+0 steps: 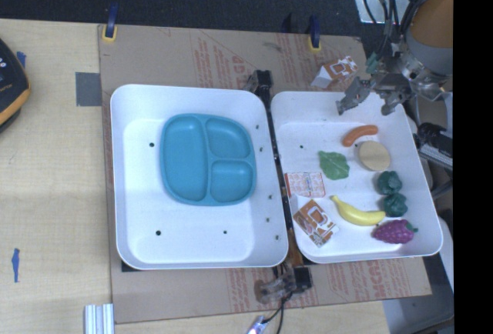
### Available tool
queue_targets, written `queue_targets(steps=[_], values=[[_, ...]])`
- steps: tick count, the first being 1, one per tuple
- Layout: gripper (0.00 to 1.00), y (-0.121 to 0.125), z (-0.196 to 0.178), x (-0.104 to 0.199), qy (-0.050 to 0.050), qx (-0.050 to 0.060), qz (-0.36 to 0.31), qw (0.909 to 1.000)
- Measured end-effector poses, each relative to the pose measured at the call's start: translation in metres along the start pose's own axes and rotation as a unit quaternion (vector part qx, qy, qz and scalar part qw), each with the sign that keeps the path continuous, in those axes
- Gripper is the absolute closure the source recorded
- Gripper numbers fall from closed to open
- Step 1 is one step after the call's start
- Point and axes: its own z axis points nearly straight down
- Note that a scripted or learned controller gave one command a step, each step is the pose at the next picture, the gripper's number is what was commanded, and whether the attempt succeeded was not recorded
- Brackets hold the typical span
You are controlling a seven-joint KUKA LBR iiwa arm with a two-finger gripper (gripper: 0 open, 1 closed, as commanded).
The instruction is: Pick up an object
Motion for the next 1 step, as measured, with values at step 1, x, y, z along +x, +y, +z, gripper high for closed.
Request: queue_targets(steps=[1], values=[[0.00, -0.0272, 0.0923, -0.0385, -0.001, 0.001, 0.001, 1.0000]])
